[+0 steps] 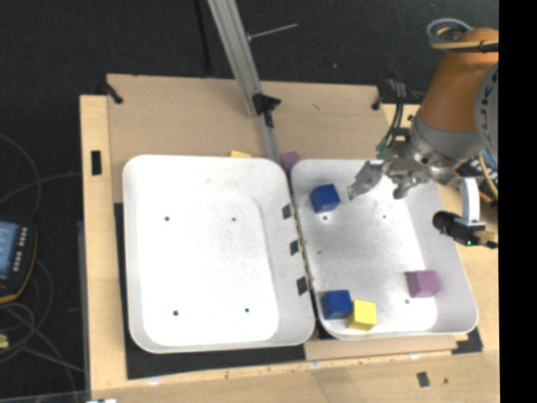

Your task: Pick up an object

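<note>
Here the arm (457, 82) reaches in from the right, and its hand (384, 183) hangs over the far part of the right bin (382, 233). The two fingers stand apart, one to the left and one to the right, with nothing between them.

A blue block (324, 198) lies in that bin's far left corner, just beside the left finger but apart from it. Along the near edge, a second blue block (337, 303) sits touching a yellow block (364, 313), the blue one closer to the divide between the bins. A purple block (422, 283) rests near the right wall, well apart from that pair.

The left bin (205, 250) lies alongside on the bench (180, 112). Behind the bins, on the bench, a small yellow piece (241, 154) and a small purple piece (290, 159) peek past the far rims.
</note>
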Tool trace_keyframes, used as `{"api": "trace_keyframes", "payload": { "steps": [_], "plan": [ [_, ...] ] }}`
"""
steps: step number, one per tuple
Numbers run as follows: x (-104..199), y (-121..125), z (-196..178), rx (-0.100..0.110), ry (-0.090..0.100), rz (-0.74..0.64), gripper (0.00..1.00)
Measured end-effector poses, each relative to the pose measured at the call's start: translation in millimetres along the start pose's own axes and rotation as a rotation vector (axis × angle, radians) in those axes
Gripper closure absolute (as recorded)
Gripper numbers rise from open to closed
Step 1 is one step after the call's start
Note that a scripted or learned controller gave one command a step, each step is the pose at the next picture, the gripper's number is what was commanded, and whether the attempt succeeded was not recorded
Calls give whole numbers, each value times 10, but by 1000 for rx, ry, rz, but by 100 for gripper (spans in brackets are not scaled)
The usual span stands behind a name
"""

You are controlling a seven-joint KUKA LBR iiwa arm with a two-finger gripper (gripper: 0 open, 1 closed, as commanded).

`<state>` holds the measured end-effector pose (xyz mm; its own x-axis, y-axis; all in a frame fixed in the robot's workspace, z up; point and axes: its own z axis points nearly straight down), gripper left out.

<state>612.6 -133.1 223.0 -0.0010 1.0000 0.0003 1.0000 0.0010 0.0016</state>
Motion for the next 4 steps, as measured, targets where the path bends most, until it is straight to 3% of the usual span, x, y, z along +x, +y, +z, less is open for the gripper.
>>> {"api": "trace_keyframes", "payload": {
  "steps": [1,2,3,4],
  "plan": [
    [302,264,1000,7,0,-3,0],
    [417,429,1277,1,-2,-2,0],
    [395,437,1143,-4,-4,-3,100],
    [967,31,211,-5,1,-6,100]
  ]
}}
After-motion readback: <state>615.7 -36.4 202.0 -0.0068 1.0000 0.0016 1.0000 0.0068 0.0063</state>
